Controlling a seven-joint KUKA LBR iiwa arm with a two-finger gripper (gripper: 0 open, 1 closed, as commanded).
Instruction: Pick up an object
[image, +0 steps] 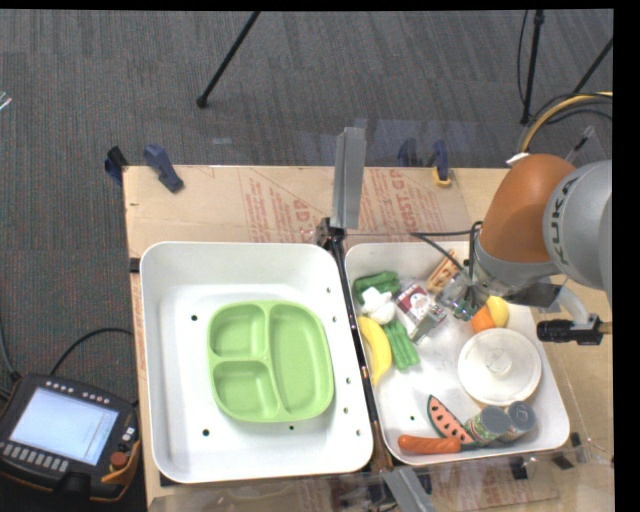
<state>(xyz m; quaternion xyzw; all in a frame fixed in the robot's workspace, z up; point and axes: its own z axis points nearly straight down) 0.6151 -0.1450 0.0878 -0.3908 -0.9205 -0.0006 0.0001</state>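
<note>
Toys crowd the right bin, and the nearest to my gripper is a small red-and-white packet, lying just to the frame's left of the tip, almost touching it. I cannot tell how my gripper is set; my wrist hides the tip, and nothing shows between them. The packet's long axis runs roughly from upper left to lower right. An orange and yellow fruit sits just to the lower right of the tip, beside the white bowl. Further left lie the banana and green beans. I judge a short shift leftward and down would put me over the packet.
</note>
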